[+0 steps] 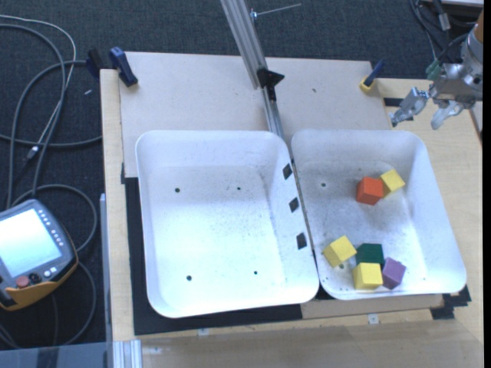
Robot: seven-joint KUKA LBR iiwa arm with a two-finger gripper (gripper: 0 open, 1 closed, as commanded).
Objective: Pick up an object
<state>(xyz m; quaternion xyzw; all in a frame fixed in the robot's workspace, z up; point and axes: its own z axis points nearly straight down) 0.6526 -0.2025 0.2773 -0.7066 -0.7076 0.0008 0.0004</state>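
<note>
Metal two-finger gripper (430, 111) is hovering past the right shallow white plastic bin's (437, 198) far rim, fingers spread, gripping nothing. That bin is holding small matte cubes: orange (370, 190) touching yellow (392, 180); near its front, yellow (339, 250), dark green (371, 253), yellow (367, 275), purple (393, 271) clustered.

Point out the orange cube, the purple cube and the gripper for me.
orange cube (370, 190), camera view, on its top face.
purple cube (393, 272), camera view, on its top face.
gripper (424, 111), camera view, midway between its two fingertips, above the right bin's far rim.
</note>
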